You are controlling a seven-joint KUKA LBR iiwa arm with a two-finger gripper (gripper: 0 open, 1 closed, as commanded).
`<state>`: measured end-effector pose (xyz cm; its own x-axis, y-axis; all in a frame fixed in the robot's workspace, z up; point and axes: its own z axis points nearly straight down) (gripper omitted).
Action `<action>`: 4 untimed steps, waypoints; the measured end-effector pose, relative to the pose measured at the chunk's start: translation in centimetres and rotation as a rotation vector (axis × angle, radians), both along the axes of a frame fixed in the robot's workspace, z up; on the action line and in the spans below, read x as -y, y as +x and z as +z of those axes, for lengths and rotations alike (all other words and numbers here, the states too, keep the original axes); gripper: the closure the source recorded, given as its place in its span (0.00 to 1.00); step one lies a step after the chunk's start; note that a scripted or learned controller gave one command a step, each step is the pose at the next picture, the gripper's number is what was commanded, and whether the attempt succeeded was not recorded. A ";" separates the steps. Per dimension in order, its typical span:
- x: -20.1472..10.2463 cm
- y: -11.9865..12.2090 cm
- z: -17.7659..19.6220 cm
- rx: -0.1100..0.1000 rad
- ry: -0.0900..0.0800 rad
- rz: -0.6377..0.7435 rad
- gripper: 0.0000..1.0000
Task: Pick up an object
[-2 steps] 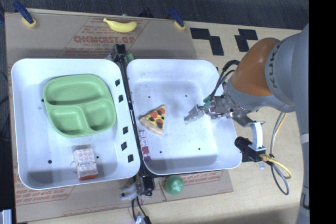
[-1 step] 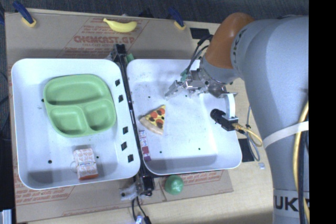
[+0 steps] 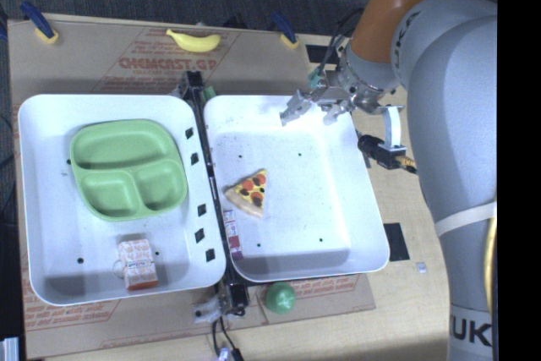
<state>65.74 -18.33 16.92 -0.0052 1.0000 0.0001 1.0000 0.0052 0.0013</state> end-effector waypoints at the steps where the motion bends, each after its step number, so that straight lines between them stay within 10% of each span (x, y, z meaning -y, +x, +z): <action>1: 2.8 -11.2 -7.8 -0.006 0.000 0.000 0.00; 2: 2.7 -4.5 -7.7 -0.001 0.001 -0.001 0.00; 3: 2.7 -4.5 -6.6 -0.002 0.002 0.002 1.00; 4: 2.8 -7.0 6.7 0.001 -0.001 -0.001 1.00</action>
